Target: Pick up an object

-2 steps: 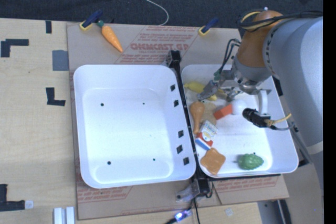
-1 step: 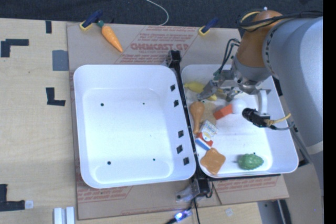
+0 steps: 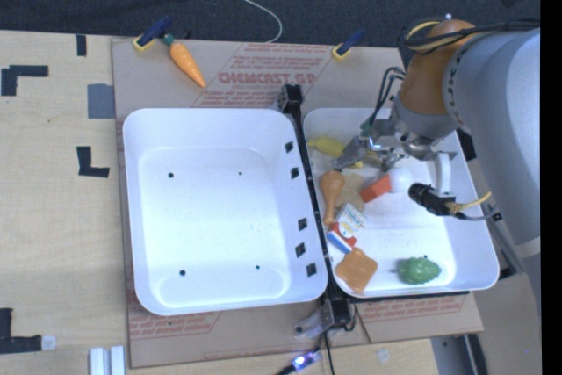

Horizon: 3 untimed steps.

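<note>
Camera view shows "CHEMCAST GP" in red on the cardboard sheet [image 3: 263,76] while the gripper [image 3: 367,152] hangs over the right bin [image 3: 474,263]

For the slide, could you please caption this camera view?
KUKA arm's gripper low over the cluttered right bin, near a small red-orange piece; a toy carrot lies outside on cardboard.

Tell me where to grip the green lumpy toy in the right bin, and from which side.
Grip the green lumpy toy across its narrower front-to-back width, coming straight down from above. It lies low in the right white bin near the front wall, apart from the orange toast-shaped piece.
</note>
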Each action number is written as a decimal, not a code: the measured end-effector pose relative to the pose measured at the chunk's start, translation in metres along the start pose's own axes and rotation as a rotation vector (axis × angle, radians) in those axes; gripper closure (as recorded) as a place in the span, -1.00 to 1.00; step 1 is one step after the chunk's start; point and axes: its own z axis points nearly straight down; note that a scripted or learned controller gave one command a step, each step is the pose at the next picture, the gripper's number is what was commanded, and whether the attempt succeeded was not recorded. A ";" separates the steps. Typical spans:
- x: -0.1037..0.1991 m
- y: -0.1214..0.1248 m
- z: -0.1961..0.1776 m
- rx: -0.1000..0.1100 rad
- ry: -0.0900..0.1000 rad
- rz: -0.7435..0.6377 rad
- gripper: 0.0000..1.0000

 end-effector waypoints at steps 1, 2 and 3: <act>-0.023 0.025 0.004 0.027 0.011 0.004 -1.00; 0.013 0.024 0.002 0.021 -0.008 0.002 -1.00; -0.019 0.026 0.003 0.016 0.007 0.004 -1.00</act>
